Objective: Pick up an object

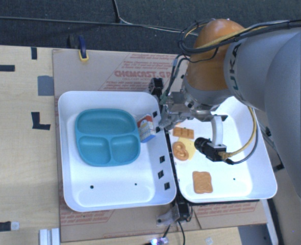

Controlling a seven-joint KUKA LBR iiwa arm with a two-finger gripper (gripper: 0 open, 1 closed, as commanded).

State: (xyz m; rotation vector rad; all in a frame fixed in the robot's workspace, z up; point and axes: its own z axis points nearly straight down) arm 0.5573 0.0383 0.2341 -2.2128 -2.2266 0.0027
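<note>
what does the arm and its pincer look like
The arm is bulky with smooth grey casing and an orange rounded band above the wrist, with dark lettering on the grey shell beside it. Thin black and yellow cables loop around it. The pincer end is a cluster of grey and dark metal parts.

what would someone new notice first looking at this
The bulky grey arm with its orange band fills the upper right, reaching down over the right bin. Next comes the teal divided plate in the left bin, then three orange-brown food pieces in the right bin.
</note>
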